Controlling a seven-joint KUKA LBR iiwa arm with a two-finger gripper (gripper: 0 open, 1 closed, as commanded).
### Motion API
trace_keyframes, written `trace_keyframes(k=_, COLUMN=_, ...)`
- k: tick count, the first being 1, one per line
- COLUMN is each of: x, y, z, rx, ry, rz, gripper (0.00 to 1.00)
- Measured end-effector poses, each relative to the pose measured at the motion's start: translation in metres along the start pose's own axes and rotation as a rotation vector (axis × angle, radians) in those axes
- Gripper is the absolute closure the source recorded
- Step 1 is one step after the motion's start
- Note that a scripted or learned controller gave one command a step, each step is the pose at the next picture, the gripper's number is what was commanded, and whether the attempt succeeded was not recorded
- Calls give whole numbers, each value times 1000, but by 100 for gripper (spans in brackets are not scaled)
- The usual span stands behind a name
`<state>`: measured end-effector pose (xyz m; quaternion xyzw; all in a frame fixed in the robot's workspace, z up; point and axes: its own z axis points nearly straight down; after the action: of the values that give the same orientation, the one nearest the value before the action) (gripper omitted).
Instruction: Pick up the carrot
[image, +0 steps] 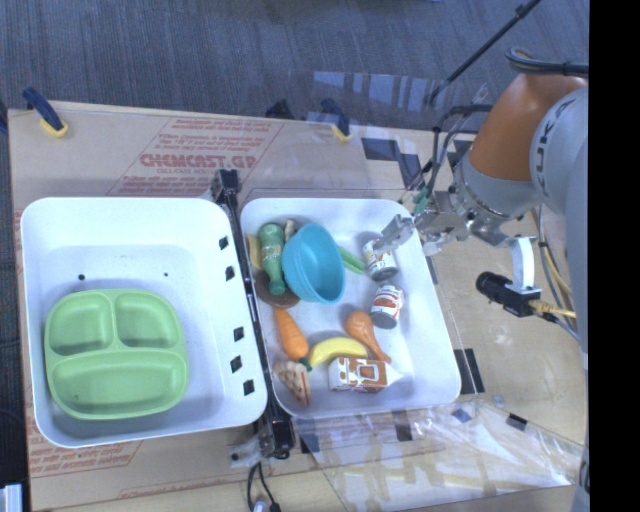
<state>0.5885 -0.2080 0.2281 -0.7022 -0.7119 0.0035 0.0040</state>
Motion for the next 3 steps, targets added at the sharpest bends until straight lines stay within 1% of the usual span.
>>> trace_keyframes(k=1, x=85, y=-53, z=94, rx=10, ry=5, rz=38, gripper=0)
trace_keyframes(k=2, x=106, y=-95, z=132, rx=-38, ry=-19, rz=159, gripper=0)
trace_keyframes(k=3, x=164, y=-82, z=37, rx=-4, ry=2, rz=120, gripper=0)
